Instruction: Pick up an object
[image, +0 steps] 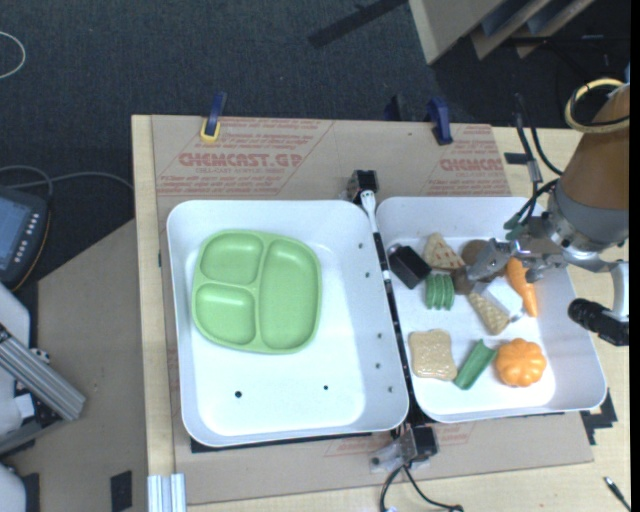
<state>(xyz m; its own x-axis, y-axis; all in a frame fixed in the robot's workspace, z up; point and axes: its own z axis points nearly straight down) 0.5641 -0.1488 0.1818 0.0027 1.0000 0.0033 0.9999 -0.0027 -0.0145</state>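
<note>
The right bin (585, 352) holds several toy foods. Among them are a black block (406, 265), a tan cracker (439, 250), a ridged green pickle (439, 291), a tan bread piece (489, 311) and an orange carrot (522, 287). Nearer the front lie a toast slice (432, 354), a green cucumber (473, 364) and an orange pumpkin (520, 362). My gripper (486, 262) is low over the middle of this bin, just left of the carrot and above the bread piece. Nothing can be seen held in it.
The left bin (185, 330) contains a green divided plate (257, 290). The grey arm with its orange band (600, 170) comes in over the right bin's far right corner. Clamps (211, 118) and cables sit along the bench's back edge.
</note>
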